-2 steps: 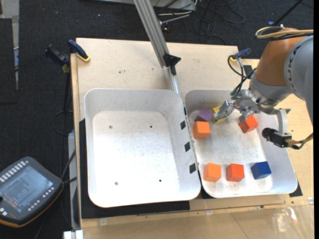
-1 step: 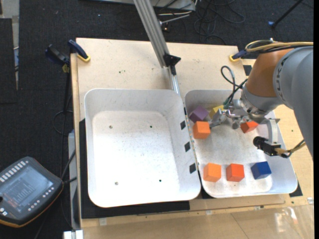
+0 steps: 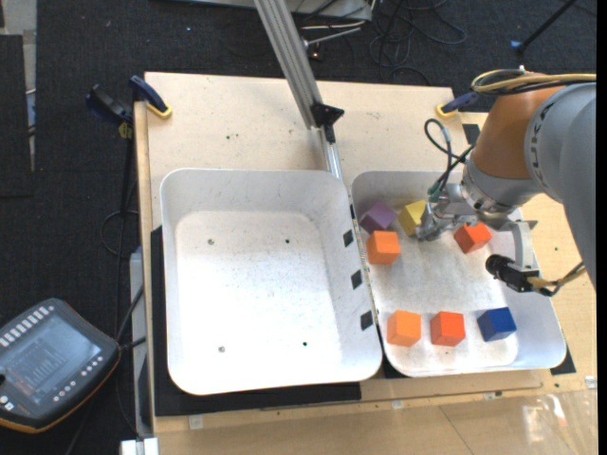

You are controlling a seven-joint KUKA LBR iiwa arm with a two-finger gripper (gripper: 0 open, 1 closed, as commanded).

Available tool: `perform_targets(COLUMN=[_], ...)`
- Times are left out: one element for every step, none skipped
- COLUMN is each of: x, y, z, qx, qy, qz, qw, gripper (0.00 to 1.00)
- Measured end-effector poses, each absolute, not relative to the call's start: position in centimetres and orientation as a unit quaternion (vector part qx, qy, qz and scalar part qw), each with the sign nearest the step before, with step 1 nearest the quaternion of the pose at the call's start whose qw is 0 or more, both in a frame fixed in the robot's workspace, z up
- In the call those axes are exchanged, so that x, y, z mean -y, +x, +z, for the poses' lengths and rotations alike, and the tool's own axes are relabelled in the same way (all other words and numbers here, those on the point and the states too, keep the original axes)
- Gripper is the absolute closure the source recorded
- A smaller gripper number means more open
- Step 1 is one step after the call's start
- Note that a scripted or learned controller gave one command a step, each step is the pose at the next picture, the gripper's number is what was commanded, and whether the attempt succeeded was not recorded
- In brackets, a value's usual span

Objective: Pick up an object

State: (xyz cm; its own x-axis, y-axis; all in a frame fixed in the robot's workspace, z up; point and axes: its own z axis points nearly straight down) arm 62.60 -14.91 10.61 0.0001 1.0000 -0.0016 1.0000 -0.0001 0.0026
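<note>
Yellow block [image 3: 412, 217]: upper part of right bin [image 3: 541, 344], tight between purple block [image 3: 377, 218] on its left and gripper [image 3: 432, 227] touching its right side. Small cube, one corner up. Jaw state: cannot tell, tips hidden under wrist. Orange block [image 3: 383, 246] just below-left, red-orange block [image 3: 471, 237] right of gripper. Open floor mid-bin. Row near front rim: orange cube [image 3: 404, 328], red cube [image 3: 448, 329], blue cube [image 3: 496, 324]. Left bin [image 3: 190, 197] alongside.
</note>
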Motion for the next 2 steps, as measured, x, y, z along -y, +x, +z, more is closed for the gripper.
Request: perform_targets(x=[15.2, 15.7], y=[62.7, 62.6], z=[15.0, 21.3], qx=[-0.707, -0.707], qy=[0.707, 0.707], qz=[0.0016, 0.0021], qw=[0.003, 0.004], gripper=[1.0, 1.0])
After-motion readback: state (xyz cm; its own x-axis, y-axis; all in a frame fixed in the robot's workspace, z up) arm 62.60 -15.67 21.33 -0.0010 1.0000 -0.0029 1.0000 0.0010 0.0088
